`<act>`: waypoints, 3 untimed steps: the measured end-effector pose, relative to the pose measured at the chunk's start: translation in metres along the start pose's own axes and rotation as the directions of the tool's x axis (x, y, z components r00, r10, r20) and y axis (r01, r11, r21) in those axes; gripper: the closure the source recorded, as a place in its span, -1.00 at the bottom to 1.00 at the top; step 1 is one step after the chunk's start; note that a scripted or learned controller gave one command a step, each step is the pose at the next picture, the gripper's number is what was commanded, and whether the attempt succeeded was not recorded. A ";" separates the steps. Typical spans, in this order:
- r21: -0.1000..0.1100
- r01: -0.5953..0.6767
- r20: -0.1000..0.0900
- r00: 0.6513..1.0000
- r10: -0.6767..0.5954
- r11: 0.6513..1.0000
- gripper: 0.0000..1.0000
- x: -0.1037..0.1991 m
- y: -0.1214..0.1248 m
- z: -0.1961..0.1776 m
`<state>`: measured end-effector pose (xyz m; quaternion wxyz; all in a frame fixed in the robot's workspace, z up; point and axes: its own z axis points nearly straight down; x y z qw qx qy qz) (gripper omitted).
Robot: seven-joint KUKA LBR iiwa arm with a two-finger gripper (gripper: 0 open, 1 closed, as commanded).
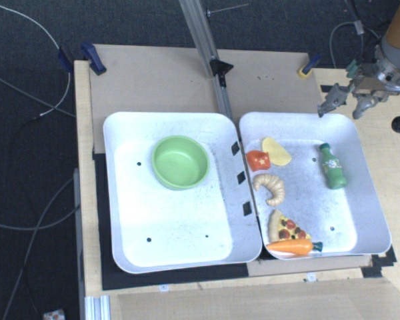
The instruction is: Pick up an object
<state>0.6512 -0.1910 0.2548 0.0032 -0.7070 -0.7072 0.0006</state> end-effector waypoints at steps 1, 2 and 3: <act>0.007 0.000 -0.001 1.000 0.000 1.000 -1.00 0.002 0.000 0.042; 0.007 -0.001 0.000 1.000 0.001 1.000 -1.00 -0.007 0.001 0.101; -0.009 0.000 0.007 1.000 0.000 1.000 -1.00 -0.008 0.003 0.148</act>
